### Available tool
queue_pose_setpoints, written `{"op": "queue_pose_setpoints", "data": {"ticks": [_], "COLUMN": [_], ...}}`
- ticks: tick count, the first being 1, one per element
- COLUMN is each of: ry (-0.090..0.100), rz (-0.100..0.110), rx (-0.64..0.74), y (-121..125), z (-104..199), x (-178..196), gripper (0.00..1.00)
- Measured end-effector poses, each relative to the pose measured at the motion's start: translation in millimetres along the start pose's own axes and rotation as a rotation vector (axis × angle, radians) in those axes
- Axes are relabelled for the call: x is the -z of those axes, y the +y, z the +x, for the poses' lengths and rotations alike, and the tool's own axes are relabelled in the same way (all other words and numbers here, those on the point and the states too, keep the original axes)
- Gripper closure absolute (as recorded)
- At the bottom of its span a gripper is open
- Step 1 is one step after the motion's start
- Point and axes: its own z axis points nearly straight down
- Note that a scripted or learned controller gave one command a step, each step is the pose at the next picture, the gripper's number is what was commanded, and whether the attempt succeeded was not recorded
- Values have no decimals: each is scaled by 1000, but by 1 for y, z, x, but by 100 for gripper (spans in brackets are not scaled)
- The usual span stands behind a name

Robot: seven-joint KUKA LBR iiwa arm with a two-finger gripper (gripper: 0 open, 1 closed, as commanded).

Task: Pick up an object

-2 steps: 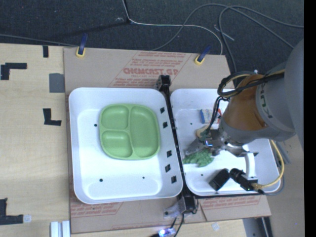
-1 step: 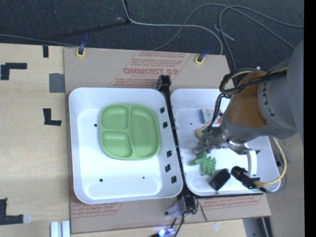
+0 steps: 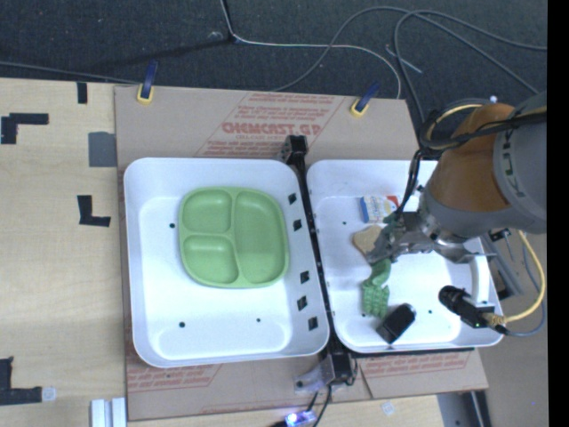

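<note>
While the grey arm point(image 3: 484, 181) reaches in from the right, its end effector point(image 3: 391, 243) sits low over the right bin point(image 3: 351, 327), just above a green crumpled item point(image 3: 378, 287); whether it is released or clenched cannot be told. A tan piece point(image 3: 365, 237) lies just beside it, a small blue-and-white packet point(image 3: 375, 207) lies beyond, and a black object point(image 3: 396, 322) rests near the front wall. In the left bin point(image 3: 147, 238) lies a green three-compartment plate point(image 3: 235, 237). Both bins rest on cardboard point(image 3: 258, 118) on the worktop point(image 3: 53, 310).
</note>
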Motion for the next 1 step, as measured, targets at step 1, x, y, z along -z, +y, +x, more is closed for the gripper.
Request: {"op": "queue_pose_setpoints", "data": {"ticks": [1], "ry": [-1], "rz": [0], "rx": [0], "y": [-6], "z": [-7], "x": [55], "gripper": [100]}}
